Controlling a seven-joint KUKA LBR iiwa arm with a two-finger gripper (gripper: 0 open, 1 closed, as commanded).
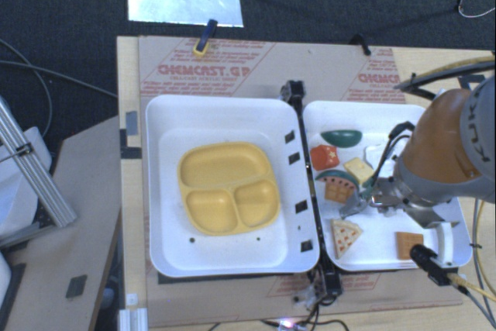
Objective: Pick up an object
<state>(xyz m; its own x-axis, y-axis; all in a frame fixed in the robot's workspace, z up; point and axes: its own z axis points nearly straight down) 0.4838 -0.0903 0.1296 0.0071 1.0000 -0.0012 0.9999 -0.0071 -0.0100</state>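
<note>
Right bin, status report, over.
Gripper low in right bin, nothing seen held. Watermelon slice beside it. Pizza slice, cracker close by.

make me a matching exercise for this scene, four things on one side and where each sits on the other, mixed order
Things:
1. yellow divided tray
2. dark green piece
3. pizza slice
4. brown cracker

Places:
A. right bin, far edge
B. left bin, middle
C. right bin, near edge, under the arm
D. right bin, near edge, beside the divider

Pairs: 1-B, 2-A, 3-D, 4-C
</note>
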